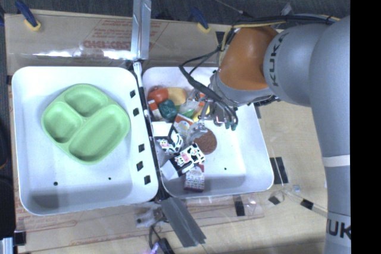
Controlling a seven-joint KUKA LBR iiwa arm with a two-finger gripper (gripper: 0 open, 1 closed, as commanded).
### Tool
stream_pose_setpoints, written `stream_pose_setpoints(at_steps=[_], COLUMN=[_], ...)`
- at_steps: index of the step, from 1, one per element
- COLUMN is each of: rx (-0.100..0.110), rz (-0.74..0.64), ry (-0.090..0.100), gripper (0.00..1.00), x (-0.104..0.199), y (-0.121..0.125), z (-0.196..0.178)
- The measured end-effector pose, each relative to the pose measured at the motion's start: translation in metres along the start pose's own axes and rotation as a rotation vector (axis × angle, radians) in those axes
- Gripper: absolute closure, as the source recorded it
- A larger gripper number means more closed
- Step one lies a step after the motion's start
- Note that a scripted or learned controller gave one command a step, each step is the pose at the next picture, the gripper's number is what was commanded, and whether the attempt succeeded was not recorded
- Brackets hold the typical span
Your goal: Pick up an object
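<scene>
The right bin [253,154] holds a pile of small items: a red-orange piece [158,94], a yellow piece [177,93], a teal lump [167,109], a brown round disc [206,141], a black-and-white cow-patterned box [189,156] and a pinkish packet [194,180]. My gripper [203,115] hangs low over the middle of this pile, just right of the teal lump and above the brown disc. The orange wrist band [247,59] and cables hide the part of the bin behind it. Nothing visibly lifted.
The left bin [36,181] bears a green divided plate [86,122]. A metal divider bar [141,27] stands between the bins at the back. The grey arm [324,80] crosses the right side. Blue clamps [28,13] sit on the bench's far edge.
</scene>
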State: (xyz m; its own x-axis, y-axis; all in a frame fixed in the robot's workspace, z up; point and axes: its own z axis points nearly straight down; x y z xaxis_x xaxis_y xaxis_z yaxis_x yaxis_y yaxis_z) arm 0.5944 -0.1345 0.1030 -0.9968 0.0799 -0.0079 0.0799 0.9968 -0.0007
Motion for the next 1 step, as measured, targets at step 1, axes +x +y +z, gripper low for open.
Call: stream_pose_setpoints(at_steps=[1], rx=[0.002], rz=[0.073], ry=[-0.005], gripper=[0.0], x=[-0.0148], y=[0.0329], z=[0.0037])
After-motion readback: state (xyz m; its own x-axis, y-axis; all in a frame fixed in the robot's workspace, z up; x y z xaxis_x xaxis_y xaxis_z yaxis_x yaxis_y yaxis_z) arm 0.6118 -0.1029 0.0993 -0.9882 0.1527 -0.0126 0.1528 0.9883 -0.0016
